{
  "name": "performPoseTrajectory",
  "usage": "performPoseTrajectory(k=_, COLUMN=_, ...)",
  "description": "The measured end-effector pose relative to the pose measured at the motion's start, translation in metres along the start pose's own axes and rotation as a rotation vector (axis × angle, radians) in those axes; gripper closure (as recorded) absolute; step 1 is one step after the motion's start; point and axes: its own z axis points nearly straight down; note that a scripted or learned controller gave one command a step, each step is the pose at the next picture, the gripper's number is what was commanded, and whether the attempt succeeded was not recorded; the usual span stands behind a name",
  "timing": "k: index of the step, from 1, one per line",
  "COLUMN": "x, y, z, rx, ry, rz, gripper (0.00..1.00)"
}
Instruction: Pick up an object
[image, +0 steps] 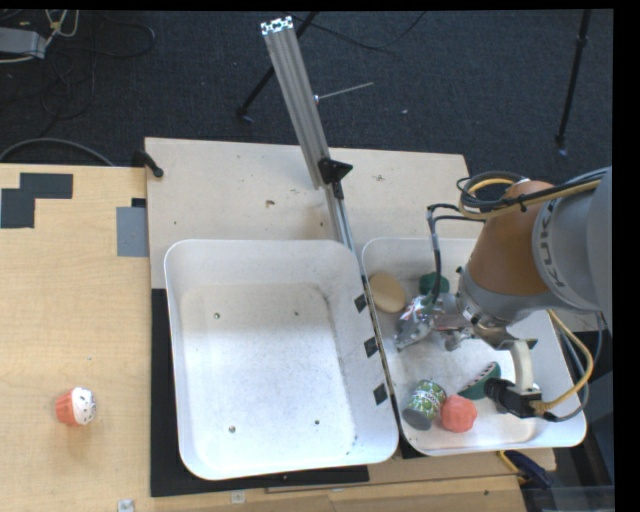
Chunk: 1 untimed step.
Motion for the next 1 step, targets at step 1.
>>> performPoseTrajectory(k=1, x=-0.0025, y=0.0011, z=-0.0128, rx=-0.005, ry=-0.001, rz=0.008, gripper=1.00)
